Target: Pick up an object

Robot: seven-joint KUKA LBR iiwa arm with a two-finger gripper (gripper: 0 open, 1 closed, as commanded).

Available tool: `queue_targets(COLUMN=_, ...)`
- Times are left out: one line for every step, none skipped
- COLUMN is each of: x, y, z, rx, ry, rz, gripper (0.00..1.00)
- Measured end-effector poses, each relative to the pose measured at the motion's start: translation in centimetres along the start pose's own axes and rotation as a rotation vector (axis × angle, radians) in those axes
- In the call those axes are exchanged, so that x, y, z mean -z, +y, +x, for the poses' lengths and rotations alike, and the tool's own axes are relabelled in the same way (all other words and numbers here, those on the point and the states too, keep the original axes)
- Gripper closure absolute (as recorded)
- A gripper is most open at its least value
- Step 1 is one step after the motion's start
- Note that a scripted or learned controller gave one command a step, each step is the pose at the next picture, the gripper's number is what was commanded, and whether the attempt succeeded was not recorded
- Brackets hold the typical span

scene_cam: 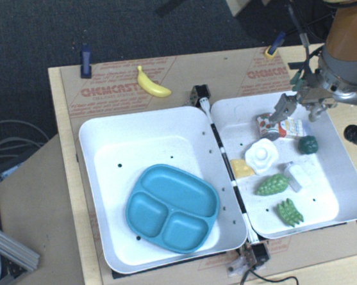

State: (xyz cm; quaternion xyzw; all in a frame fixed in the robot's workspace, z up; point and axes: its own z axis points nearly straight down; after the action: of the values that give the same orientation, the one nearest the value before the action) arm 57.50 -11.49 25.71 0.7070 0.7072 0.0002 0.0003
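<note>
My gripper [299, 108] hangs over the far right part of the right bin [347, 198], with its grey fingers [283, 104] spread open and nothing between them. Just below and left of it lies a red and white packet [278, 125]. A dark green ball [307, 145] sits a little nearer the front. Further into the bin are a white round cap-like object [261, 155], a yellow piece [240, 167], a light green bumpy cluster [272, 185], a darker green ridged toy [289, 212] and a small clear piece [292, 175].
The left bin [102, 148] holds a blue divided plate [171, 207]. A yellow banana [151, 84] lies on the cardboard behind the bins, beside blue clips [85, 60]. A black divider [222, 159] runs between the bins. Cables lie on the floor at left.
</note>
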Motion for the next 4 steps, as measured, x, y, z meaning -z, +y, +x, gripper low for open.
queue_targets(x=-14.8, y=-6.6, z=-6.1, rx=-0.002, ry=0.000, rz=0.003, gripper=0.00)
queue_targets(x=-17.3, y=1.5, z=-5.2, rx=0.001, ry=0.000, rz=0.000, gripper=0.00)
queue_targets(x=-17.3, y=5.9, z=-0.5, rx=0.000, ry=0.002, rz=0.005, gripper=0.00)
queue_targets(x=-17.2, y=9.1, z=-1.9, rx=0.000, ry=0.000, rz=0.004, gripper=0.00)
